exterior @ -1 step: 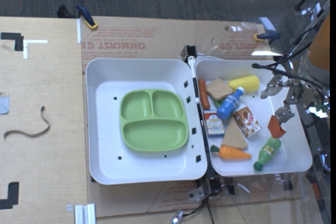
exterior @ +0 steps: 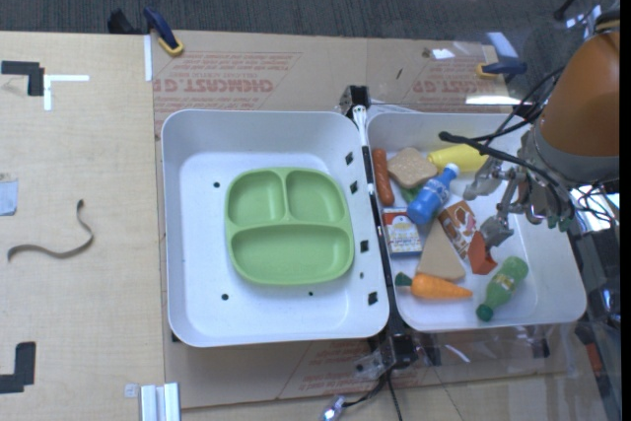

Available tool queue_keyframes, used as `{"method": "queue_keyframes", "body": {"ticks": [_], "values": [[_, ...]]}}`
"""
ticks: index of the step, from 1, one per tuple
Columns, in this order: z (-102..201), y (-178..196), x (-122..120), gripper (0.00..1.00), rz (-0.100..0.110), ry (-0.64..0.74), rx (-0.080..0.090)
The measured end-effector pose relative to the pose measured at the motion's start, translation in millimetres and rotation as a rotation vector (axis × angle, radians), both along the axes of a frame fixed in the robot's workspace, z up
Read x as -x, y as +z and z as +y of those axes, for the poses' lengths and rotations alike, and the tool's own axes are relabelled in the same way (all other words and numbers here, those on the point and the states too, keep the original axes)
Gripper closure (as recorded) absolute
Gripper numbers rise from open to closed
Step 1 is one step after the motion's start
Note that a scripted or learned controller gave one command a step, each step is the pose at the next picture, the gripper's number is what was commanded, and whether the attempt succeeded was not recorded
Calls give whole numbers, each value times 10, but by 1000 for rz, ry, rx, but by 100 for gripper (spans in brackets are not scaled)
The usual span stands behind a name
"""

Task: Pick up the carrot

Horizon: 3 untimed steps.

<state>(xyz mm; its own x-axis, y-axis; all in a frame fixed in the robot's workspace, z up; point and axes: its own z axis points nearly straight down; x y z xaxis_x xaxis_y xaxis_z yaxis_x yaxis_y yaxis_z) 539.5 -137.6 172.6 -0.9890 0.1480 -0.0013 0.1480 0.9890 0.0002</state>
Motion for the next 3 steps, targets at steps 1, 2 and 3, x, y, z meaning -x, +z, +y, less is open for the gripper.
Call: {"method": "queue_keyframes", "body": {"ticks": [1,2,3], "values": [[595,188,611,0,1,156,-1],[818,186,595,0,2,91,0],[1034,181,613,0,3,-5,0]]}}
